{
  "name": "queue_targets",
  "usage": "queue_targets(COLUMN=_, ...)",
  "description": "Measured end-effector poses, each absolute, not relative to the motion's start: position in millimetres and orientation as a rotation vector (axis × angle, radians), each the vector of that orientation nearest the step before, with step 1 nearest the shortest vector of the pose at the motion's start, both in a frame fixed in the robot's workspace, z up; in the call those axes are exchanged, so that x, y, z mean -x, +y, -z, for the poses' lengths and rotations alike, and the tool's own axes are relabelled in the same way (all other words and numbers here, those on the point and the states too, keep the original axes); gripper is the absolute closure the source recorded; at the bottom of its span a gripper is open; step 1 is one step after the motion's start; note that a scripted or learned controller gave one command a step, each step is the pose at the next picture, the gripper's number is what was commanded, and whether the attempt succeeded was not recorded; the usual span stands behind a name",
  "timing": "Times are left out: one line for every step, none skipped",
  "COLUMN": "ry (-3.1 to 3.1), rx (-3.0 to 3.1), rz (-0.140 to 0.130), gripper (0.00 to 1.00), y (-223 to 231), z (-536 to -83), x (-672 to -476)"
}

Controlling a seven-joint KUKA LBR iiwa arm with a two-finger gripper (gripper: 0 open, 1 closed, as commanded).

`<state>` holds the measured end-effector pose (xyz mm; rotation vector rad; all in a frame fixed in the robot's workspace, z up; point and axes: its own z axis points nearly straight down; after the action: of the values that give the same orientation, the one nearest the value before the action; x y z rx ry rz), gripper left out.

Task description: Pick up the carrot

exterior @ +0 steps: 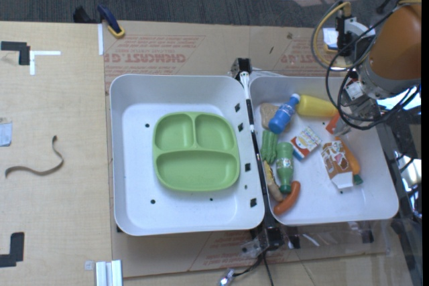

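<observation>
Arm (397,43) over the right bin (379,207), gripper (340,122) above the carrot (350,161); its opening cannot be told.
The carrot lies near the bin's right wall, touching a carton (334,169). It looks like a light, stiff, smooth toy, best pinched mid-body across its width, with free room only on its right.

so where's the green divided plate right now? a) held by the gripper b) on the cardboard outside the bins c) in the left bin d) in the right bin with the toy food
c: the green divided plate lies flat on the floor of the left bin, while the blue bottle and other toy food sit in the right bin.
</observation>
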<state>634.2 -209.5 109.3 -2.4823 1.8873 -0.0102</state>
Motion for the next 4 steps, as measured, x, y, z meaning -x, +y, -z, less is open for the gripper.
queue_targets(ry=1.886, rx=2.482, rz=0.008, gripper=0.0, y=-208.5, z=-109.0, x=-634.2)
queue_targets(ry=1.89, rx=2.469, rz=0.01, gripper=1.0, y=-207.4, z=-119.8, x=-636.0)
queue_targets(ry=1.889, rx=2.47, rz=0.009, gripper=0.0, y=-207.0, z=-119.6, x=-636.0)
queue_targets(ry=2.072, rx=2.338, rz=-0.001, gripper=0.0, y=-208.1, z=-96.9, x=-652.3)
